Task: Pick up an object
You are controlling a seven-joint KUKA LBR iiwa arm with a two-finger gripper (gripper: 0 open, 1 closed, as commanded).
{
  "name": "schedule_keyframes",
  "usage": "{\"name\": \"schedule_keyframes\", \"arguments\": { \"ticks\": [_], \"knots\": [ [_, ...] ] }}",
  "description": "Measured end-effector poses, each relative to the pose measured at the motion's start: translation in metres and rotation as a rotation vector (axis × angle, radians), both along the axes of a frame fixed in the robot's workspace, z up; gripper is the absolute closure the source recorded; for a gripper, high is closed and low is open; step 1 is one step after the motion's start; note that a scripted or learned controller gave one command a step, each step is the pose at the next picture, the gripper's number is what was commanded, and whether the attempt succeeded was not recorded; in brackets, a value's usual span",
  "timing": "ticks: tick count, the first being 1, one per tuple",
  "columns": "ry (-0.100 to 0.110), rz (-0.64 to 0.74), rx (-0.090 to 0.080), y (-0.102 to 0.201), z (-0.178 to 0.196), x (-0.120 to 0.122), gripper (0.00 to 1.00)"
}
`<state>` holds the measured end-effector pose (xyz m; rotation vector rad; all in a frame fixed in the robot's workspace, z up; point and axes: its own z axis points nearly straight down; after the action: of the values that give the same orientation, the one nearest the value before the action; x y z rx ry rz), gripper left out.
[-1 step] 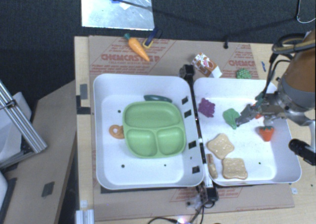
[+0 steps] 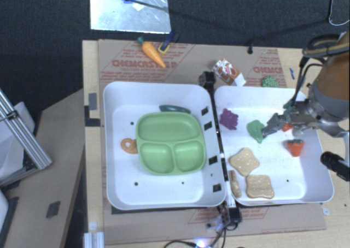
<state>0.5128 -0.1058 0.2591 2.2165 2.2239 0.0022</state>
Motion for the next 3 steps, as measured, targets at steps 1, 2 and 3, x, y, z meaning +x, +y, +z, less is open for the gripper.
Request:
{"name": "schedule_keyframes", "arguments": {
  "ticks": [1, 2, 3],
  "knots": [
    [0.005, -0.002, 0.001, -0.007, -0.045, 0.002, 0.0],
    [0.007, -0.002, 0.002, -0.005, -0.108, -0.001, 0.0],
    [0.006, -0.003, 0.001, -0.012, -0.167, 0.002, 0.0]
  ]
}}
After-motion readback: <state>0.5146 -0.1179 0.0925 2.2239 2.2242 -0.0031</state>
